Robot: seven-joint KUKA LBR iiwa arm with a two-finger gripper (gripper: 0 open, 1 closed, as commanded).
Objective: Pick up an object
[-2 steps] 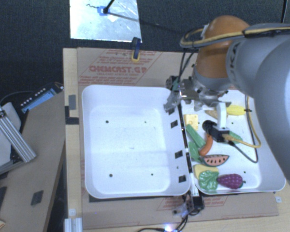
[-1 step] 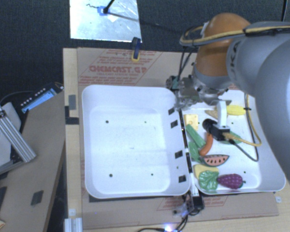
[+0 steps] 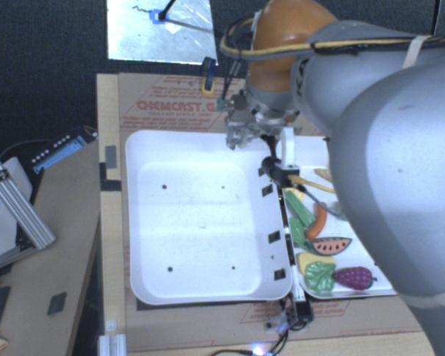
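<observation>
Left bin point(image 3: 137, 221): it lay mostly to the left of and below the gripper, white floor showing.
Gripper point(image 3: 239, 135): it hung over the far right corner of the left bin, close to the wall shared by the two bins; the view did not let me tell how far open it was, and nothing could be seen in its hold.
Green vegetable point(image 3: 298, 213): it lay below and to the right of the gripper, in the right bin, just beside the shared wall.
Yellow piece point(image 3: 308, 260): it sat further below, apart from the gripper.
Lettuce leaf point(image 3: 319, 277): it touched the yellow piece, near the front rim.
Carrot point(image 3: 320, 220): it leaned against the green vegetable's right side.
Watermelon slice point(image 3: 331, 245): it lay just below the carrot.
Grapes point(image 3: 354, 277): they lay furthest right of the gripper, beside the lettuce leaf.
Right bin point(image 3: 356, 293): it held all the toy foods, right of the gripper.
Arm point(image 3: 386, 162): grey, it covered much of the right bin.
</observation>
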